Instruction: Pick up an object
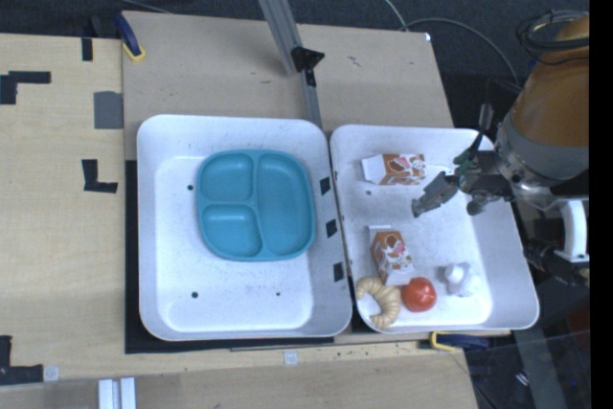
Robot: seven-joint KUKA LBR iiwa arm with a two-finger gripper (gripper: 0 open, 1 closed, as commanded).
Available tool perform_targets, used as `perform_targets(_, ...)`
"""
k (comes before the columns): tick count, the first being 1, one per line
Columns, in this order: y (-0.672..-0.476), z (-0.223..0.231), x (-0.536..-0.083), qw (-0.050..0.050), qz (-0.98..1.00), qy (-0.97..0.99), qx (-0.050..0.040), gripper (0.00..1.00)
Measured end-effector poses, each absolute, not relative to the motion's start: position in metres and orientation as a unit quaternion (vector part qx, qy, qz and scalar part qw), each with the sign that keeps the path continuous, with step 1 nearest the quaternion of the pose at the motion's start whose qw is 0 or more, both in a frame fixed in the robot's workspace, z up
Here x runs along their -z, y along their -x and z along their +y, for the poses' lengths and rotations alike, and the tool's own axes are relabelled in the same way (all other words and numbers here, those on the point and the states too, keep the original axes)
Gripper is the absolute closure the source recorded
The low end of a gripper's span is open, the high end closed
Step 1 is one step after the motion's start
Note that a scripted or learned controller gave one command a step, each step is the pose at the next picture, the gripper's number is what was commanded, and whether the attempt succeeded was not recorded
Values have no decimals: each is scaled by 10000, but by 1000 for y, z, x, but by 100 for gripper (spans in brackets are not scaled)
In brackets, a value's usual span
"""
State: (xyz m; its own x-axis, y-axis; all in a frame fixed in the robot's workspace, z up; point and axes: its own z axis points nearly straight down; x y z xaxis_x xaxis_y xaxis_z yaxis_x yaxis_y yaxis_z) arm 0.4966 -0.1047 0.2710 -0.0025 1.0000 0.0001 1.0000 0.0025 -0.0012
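Gripper (433, 196) hangs over the right bin (508, 249), just below and right of a flat carton (395, 169) lying near that bin's far wall. Whether it is apart or together cannot be told from this angle; nothing shows between its tips. Arm (551, 124) enters from the right, orange band above grey wrist.

Right bin contents: a second small carton (391, 253) near the centre, a croissant (380, 300) at the near left corner, a tomato (419, 294) just right of the croissant, and a small grey-white object (458, 279) right of the tomato, identity unclear.

Left bin (158, 235) bears a teal plate (256, 205) with three compartments, set toward its upper middle.
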Motion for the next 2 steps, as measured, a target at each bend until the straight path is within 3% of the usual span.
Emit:
perform_targets(1,-497,-105,-271,5,-7079,7063,-4,0)
perform_targets(2,-485,-105,-217,29,-7073,7069,-23,0)
